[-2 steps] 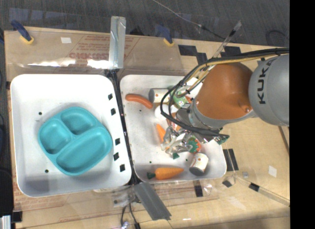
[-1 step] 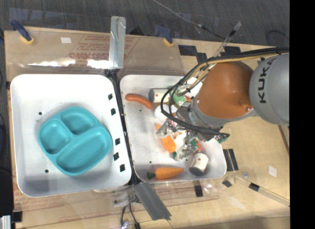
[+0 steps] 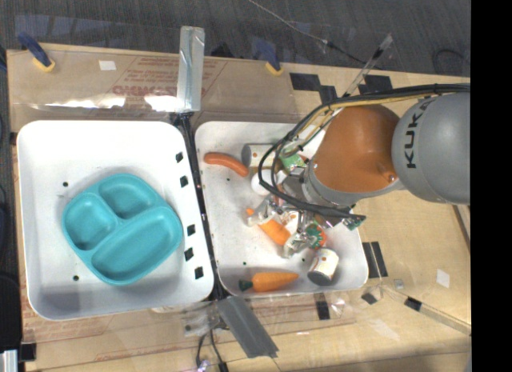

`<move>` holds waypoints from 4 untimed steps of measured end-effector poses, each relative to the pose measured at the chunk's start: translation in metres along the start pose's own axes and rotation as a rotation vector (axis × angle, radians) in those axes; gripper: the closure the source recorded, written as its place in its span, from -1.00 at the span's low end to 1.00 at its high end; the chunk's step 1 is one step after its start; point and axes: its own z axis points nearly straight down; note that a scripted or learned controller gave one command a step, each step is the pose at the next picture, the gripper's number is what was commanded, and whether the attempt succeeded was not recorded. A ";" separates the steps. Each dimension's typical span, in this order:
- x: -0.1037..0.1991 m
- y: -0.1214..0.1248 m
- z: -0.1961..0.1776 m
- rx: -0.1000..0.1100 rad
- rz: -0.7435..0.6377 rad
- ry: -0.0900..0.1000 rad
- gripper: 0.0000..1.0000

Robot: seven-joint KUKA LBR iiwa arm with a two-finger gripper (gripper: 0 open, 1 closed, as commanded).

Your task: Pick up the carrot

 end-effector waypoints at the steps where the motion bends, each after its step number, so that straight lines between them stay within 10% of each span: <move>1: -0.003 0.001 -0.011 0.001 -0.007 -0.003 1.00; 2: -0.003 0.001 -0.011 0.001 -0.007 -0.003 -1.00; 3: -0.020 0.024 -0.001 -0.002 -0.047 0.000 -1.00; 4: -0.023 0.024 -0.011 -0.001 -0.053 -0.001 1.00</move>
